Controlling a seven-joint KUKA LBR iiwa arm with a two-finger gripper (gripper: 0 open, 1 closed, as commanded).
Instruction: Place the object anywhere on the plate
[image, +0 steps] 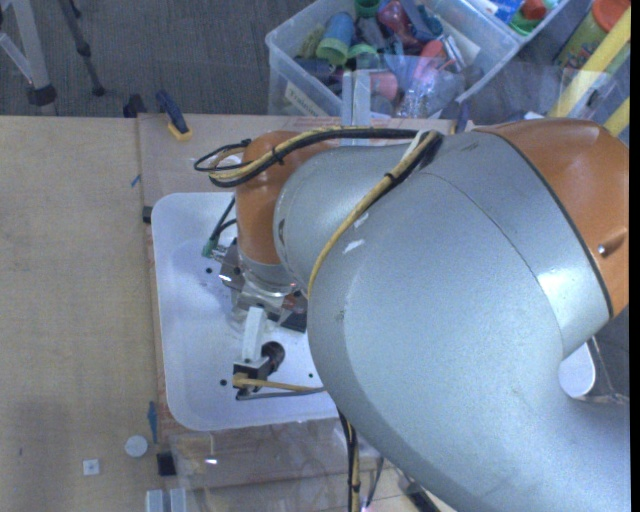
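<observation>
Notably, grey two-finger gripper (262, 300), open-or-closed state untellable, hung low over shallow white plastic bin (190, 335); hazard: further descent risked striking bin floor beneath it.

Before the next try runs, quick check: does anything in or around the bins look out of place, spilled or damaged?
Nothing stands out. The visible part of the white bin looks clean and undamaged. The arm hangs over much of the bench, so whatever lies beneath it cannot be judged.
</observation>
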